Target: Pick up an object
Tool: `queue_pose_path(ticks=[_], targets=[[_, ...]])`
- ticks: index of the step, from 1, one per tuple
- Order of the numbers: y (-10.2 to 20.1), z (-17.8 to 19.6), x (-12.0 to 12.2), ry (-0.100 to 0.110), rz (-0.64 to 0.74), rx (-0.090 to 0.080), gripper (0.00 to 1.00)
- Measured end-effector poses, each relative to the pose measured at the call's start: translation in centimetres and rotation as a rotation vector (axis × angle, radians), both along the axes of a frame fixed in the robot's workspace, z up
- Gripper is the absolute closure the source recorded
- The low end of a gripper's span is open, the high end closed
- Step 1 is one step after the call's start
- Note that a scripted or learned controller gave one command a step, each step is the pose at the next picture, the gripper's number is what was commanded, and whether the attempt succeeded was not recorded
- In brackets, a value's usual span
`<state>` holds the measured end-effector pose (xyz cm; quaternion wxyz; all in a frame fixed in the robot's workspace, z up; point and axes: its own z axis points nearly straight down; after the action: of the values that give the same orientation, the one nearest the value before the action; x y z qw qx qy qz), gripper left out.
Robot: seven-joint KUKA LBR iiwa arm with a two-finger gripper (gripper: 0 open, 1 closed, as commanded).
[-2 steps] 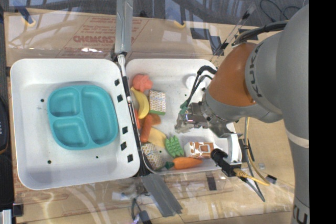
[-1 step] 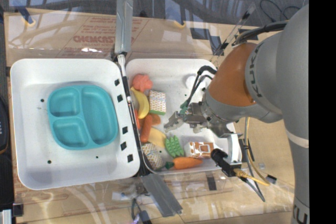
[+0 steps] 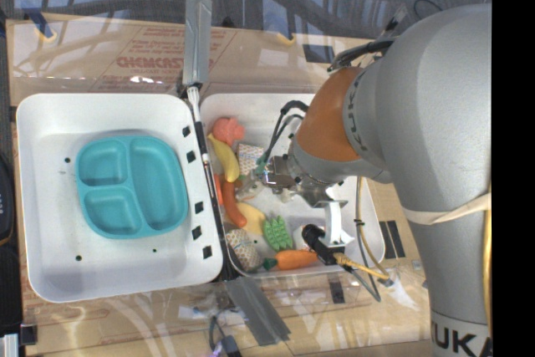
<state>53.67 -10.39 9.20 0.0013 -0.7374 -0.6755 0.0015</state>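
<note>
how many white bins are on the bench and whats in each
2. The left bin holds a teal divided plate. The right bin holds a pile of toy food, partly covered by the arm, so more may be hidden.

Glossy smooth plastic forms the teal divided plate (image 3: 131, 185) and the two white bins (image 3: 42, 180).

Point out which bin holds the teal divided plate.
The left bin: the teal plate lies in it, while the right bin holds toy foods under the arm.

Robotics lab: KUKA arm (image 3: 418, 121) over taped cardboard bench (image 3: 109, 54), two white bins (image 3: 33, 180), toy food (image 3: 224, 159)
</note>
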Motion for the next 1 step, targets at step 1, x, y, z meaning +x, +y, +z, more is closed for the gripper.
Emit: queue_pose_path(ticks=[1], targets=[[-0.79,-0.6,11.28,0.033,0.071,0.004,0.0]])
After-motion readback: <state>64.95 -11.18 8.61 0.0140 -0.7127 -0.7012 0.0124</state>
